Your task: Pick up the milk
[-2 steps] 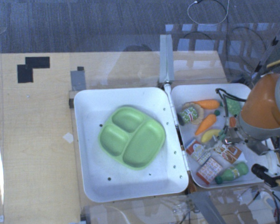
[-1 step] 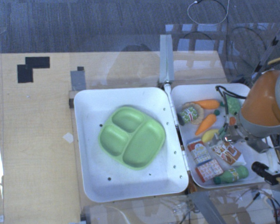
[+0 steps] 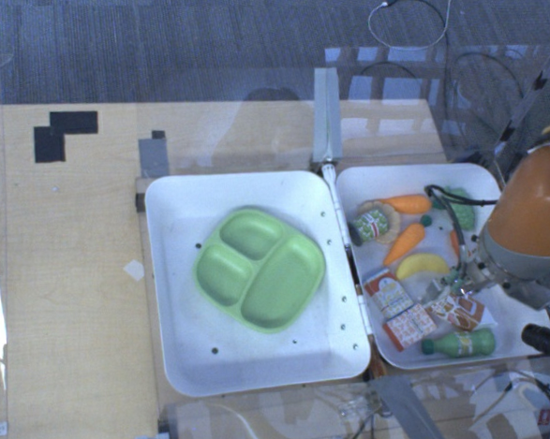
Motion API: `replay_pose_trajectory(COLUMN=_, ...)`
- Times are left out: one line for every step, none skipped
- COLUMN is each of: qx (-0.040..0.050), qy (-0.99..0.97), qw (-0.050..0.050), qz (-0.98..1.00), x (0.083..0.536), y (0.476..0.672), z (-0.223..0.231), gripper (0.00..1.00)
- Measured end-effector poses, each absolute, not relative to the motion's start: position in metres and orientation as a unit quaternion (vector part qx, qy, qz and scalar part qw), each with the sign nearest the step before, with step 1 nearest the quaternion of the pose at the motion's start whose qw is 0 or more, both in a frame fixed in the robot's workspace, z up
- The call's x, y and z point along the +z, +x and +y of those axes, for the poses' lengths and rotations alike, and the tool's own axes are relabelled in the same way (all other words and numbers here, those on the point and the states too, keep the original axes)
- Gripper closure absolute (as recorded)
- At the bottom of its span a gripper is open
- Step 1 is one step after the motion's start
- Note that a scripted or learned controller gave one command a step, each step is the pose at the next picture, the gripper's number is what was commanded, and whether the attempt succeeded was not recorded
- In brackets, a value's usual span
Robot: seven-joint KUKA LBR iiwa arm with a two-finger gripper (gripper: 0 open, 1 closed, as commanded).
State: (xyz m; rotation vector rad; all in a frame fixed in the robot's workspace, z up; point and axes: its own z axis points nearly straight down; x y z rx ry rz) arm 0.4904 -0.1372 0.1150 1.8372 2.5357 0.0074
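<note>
The right bin (image 3: 498,181) holds several toy foods. A small white carton with an orange top (image 3: 389,293), which looks like the milk, lies near the bin's left wall. A second red-and-white carton (image 3: 411,326) lies just in front of it. My gripper (image 3: 455,288) hangs low over the middle of this bin, to the right of both cartons. It sits just above a brown-and-white packet (image 3: 464,312). The orange-banded wrist (image 3: 536,212) hides the bin's right side. I see nothing held in the gripper.
Also in the right bin are two carrots (image 3: 404,242), a banana (image 3: 422,265), a round labelled tin (image 3: 373,224) and a green bottle (image 3: 460,343) at the front. A green divided plate (image 3: 260,269) lies in the left bin (image 3: 182,361). A metal divider (image 3: 345,246) separates the bins.
</note>
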Motion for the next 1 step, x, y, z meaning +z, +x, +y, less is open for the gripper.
replay_pose_trajectory(qx=0.0016, qy=0.548, qw=0.003, qz=0.837, x=0.1852, y=0.4884, z=-0.063, gripper=1.0)
